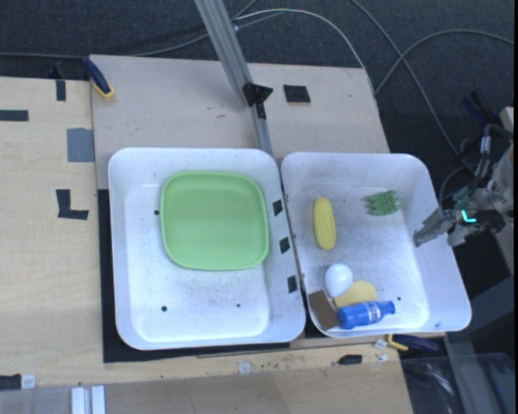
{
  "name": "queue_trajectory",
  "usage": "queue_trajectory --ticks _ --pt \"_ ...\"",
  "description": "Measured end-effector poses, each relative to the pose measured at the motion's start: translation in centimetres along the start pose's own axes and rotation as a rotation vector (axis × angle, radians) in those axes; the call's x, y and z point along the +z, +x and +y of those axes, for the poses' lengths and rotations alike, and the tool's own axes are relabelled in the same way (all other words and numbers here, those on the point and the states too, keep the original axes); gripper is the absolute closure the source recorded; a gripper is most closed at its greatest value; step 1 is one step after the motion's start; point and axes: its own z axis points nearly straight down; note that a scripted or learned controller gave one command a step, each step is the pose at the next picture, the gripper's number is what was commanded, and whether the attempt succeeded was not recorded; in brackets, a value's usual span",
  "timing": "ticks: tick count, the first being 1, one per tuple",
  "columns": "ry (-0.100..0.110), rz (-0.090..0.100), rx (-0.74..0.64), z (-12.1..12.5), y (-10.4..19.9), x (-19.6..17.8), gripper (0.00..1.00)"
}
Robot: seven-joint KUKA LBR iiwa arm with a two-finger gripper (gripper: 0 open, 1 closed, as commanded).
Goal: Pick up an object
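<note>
The candidates for picking all lie in the right shallow white bin [414, 175], to the left of the end effector [433, 228] as the camera sees it. A yellow corn cob [325, 222] lies lengthwise on open floor near the bin's left wall, with clear room on every side. A small green leafy piece [382, 202] sits nearest the end effector, a little above it in the view, apart from the bin's right rim. Lower down, a white egg-shaped object [337, 278], a yellow rounded object [360, 292], a blue plastic bottle [365, 314] and a brown flat piece [320, 310] crowd together against the near-left corner, touching or nearly so. The end effector hangs at the bin's right rim, holding nothing; whether it is wide or narrow I cannot tell. Farther left, the left white bin [134, 248] carries a green square plate [214, 221], leaving free floor below it. The worktop [26, 231] surrounds both bins.
</note>
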Motion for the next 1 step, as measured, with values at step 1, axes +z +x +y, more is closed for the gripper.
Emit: queue_trajectory --ticks 1 --pt "0.0 0.0 0.0 0.0 0.0 0.0 0.0"
